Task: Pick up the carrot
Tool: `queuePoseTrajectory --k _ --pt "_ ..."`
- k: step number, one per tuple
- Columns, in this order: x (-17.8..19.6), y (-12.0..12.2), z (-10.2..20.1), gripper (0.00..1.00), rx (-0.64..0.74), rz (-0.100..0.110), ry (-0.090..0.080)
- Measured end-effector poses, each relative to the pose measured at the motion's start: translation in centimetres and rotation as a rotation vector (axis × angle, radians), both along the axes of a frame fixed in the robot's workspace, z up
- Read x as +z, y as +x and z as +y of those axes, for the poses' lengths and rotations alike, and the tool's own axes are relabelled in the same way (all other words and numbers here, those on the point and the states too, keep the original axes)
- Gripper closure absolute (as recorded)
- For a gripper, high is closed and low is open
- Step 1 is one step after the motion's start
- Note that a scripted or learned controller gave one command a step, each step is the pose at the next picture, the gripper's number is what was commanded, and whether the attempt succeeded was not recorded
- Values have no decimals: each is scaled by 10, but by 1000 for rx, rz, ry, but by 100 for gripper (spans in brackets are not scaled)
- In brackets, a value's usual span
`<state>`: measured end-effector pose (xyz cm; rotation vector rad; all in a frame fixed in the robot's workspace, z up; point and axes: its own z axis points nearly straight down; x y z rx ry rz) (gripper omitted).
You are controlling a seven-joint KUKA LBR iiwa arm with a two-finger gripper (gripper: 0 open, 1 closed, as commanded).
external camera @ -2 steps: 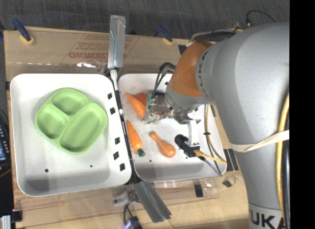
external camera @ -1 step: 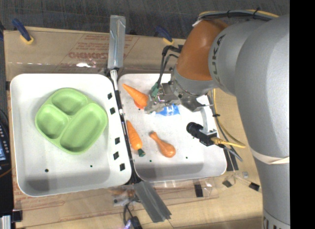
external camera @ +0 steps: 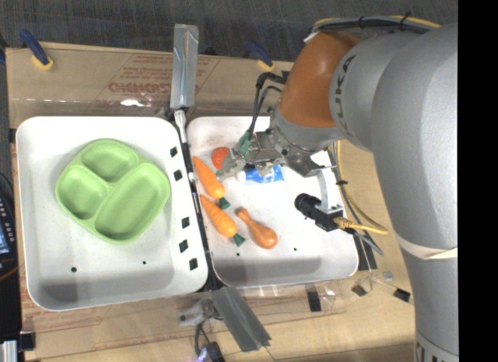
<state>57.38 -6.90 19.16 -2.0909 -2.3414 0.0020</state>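
Two orange carrots lie in the right bin point(external camera: 311, 263) near its left wall: one carrot point(external camera: 208, 179) higher up, a second carrot point(external camera: 220, 218) with a green stem end just below it. My gripper point(external camera: 236, 163) hovers over the upper middle of this bin, just right of the upper carrot's top end. Nothing is seen held in it. The arm's wrist hides the bin's upper right part.
A small red-orange piece point(external camera: 221, 155) sits beside the gripper. A blue-and-white item point(external camera: 263, 173) lies under the wrist. An orange-brown drumstick-shaped toy point(external camera: 259, 230) rests right of the lower carrot. The left bin point(external camera: 47, 275) holds a green divided plate point(external camera: 113, 189).
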Motion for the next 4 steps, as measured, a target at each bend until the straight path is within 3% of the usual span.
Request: queuePoseTrajectory --k 1,2,3,4 --pt "-76 -48 -26 0 -138 0 1" --pt "-96 -48 -41 0 -382 1 -1" --pt "-42 -3 -67 0 -135 -2 0" --pt "-80 -28 -32 0 70 3 1"
